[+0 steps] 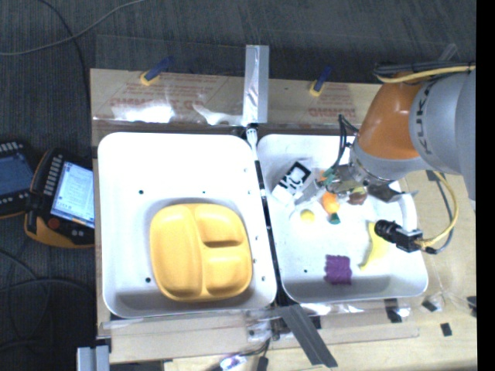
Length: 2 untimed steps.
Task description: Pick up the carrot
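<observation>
Right bin (402,280): carrot (330,202) (orange, with a green tip) sits directly at the end effector (338,185), near a small yellow piece (308,215), with a purple block (338,269) and a banana (368,252) at the near side; whether the carrot is held cannot be told. Left bin (124,176): one yellow divided tray (201,250).

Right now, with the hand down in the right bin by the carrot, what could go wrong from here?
1. The carrot lies at the tip of the hand, so a closing grip may clip just its end and slip.
2. The small yellow piece lies close beside it and may get knocked.
3. The banana and purple block lie farther off, so they are probably safe.
</observation>
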Motion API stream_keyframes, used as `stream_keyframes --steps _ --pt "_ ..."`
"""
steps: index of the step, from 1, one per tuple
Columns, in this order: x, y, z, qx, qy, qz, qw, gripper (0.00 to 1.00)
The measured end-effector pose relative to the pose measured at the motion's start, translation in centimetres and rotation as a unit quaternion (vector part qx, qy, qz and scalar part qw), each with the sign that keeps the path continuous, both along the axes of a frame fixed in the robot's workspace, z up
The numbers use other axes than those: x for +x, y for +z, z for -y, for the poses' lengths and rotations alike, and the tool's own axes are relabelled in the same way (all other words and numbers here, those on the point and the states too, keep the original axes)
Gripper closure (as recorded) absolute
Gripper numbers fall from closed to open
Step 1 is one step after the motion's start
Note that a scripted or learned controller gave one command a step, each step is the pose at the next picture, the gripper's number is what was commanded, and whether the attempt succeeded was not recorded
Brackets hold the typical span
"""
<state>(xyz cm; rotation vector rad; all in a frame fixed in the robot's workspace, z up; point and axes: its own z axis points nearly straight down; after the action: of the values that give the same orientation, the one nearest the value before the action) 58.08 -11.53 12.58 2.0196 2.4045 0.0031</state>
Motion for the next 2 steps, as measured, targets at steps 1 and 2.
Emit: stream_keyframes --steps 1,2 --pt "1.37 -3.3 2.09 -0.0046 0.175 0.008 0.9846 0.0" --pt "1.41 -2.38 1.71 -0.0001 0.175 0.007 0.9845 1.0"
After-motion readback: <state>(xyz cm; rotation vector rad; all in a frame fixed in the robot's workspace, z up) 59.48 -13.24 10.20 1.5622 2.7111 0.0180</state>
